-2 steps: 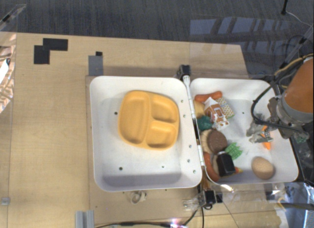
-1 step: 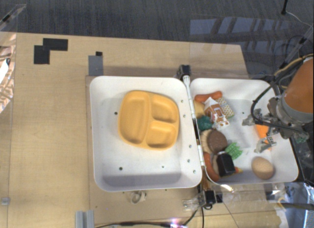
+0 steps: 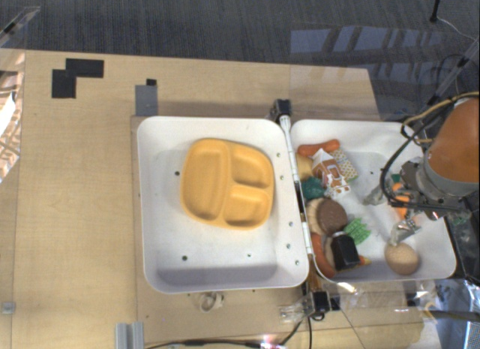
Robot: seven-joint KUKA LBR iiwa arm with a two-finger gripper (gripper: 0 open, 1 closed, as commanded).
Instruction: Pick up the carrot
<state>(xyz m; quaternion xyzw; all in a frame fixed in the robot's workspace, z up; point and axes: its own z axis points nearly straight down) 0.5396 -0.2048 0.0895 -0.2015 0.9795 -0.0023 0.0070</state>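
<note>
The carrot (image 3: 321, 248) lies at the front left of the right bin (image 3: 375, 136). It is orange, and a black block (image 3: 344, 251) covers its middle, so only its thick end and a thin tip by the block's right side show. My gripper (image 3: 390, 213) hangs over the right half of that bin, under the arm's orange band (image 3: 457, 143). It is about a hand's width to the right of the carrot and a little farther back. Its fingers stand open over bare bin floor with nothing between them.
The right bin also holds a beige ball (image 3: 402, 258) just in front of the gripper, a green leafy piece (image 3: 358, 230), a brown round thing (image 3: 330, 215), a small printed carton (image 3: 333, 172) and an orange sausage-like piece (image 3: 319, 148). A yellow divided plate (image 3: 227, 182) sits in the left bin (image 3: 161, 212).
</note>
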